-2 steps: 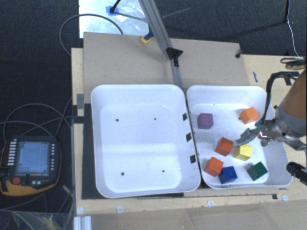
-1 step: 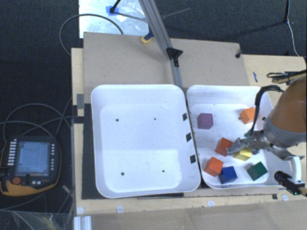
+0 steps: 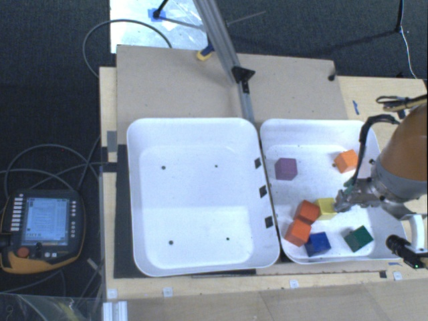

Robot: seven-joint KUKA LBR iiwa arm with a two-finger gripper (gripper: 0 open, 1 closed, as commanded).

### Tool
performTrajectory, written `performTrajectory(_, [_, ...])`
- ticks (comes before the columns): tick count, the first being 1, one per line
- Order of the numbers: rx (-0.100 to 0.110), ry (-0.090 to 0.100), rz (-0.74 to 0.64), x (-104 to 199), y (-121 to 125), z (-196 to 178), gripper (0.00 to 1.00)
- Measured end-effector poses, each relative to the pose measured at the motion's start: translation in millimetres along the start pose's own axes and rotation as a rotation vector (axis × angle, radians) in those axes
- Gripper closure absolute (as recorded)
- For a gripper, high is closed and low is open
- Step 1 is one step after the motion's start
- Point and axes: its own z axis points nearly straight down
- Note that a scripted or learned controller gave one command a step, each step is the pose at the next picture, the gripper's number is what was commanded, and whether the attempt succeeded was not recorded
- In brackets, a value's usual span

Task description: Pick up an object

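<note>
Camera view: gripper (image 3: 346,200), finger state I cannot tell, sits beside yellow block (image 3: 326,207), orange blocks (image 3: 307,212) crowding nearby

You find open floor across the left bin (image 3: 194,192), while in the right bin (image 3: 307,136) a tight cluster of blocks (image 3: 309,223) crowds the near side, leaving room around the purple block (image 3: 286,168).

You see the bench (image 3: 294,85) bearing two white bins, one (image 3: 194,192) at nine o'clock, the other (image 3: 301,134) at three.
</note>
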Motion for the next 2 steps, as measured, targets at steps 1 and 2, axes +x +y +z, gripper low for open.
performTrajectory(1, [-0.002, -0.001, -0.002, 10, 3, -57, 1.00])
performTrajectory(2, [-0.002, -0.001, -0.002, 11, 7, -101, 1.00])
